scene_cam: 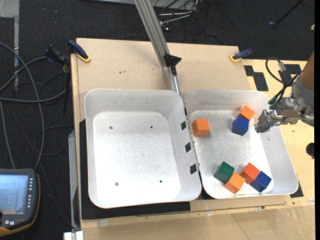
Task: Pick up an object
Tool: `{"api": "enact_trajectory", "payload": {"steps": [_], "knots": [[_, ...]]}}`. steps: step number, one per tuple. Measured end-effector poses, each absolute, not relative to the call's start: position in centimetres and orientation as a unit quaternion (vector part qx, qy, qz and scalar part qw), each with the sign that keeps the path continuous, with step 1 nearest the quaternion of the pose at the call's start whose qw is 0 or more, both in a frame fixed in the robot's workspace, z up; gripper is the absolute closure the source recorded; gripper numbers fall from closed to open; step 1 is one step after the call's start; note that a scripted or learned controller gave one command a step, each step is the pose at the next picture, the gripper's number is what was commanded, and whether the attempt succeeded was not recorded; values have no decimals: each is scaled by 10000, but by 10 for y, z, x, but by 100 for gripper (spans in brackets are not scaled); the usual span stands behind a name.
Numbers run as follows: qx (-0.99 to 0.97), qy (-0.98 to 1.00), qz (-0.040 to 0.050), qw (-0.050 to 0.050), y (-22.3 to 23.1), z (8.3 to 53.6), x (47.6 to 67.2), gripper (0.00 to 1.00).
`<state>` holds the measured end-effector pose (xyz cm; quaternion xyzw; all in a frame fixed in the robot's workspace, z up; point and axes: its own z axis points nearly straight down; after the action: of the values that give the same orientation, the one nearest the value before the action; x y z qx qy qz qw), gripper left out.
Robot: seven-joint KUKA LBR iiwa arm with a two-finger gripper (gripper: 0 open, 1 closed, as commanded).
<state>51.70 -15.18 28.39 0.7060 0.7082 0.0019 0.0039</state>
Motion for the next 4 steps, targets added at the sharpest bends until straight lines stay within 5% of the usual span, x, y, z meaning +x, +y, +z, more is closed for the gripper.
{"api": "enact_trajectory", "payload": {"steps": [4], "knots": [[7042,7100,10,7,41,260,611,100]]}}
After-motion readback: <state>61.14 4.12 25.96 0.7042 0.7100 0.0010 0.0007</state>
